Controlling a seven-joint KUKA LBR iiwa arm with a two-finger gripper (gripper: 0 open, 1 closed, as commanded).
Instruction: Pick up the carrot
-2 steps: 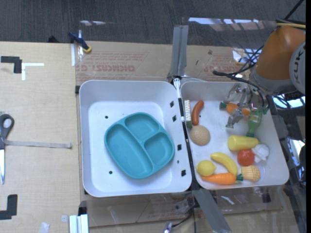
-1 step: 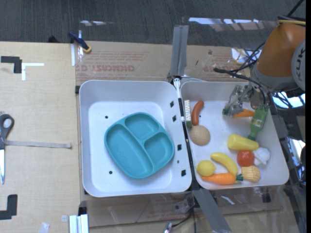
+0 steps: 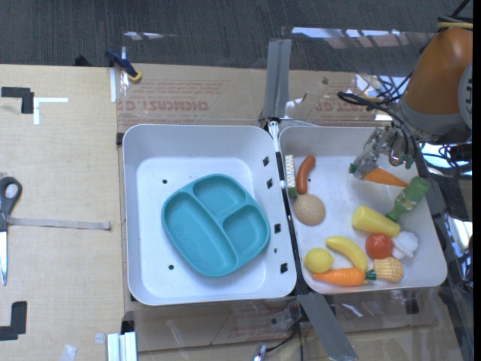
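This looks like a robotics lab or test bench. A plywood benchtop (image 3: 52, 194) at the frame's left carries black tape markers (image 3: 19, 98) and scissors (image 3: 7, 201). Two white bins (image 3: 135, 224) sit on flattened cardboard (image 3: 188, 96), and loose cables (image 3: 376, 96) trail at the upper right.

— Carrot (image 3: 385, 177)? 
— Orange, tapered, lying nearly flat in the far right part of the right bin (image 3: 342, 147), thick end pointing left, tip pointing right.
— Touching anything? 
— Thick end right at the hand (image 3: 366, 164); grip unclear. 
— Another? 
— Second orange carrot (image 3: 340, 277), green-tipped, lying along the near wall.
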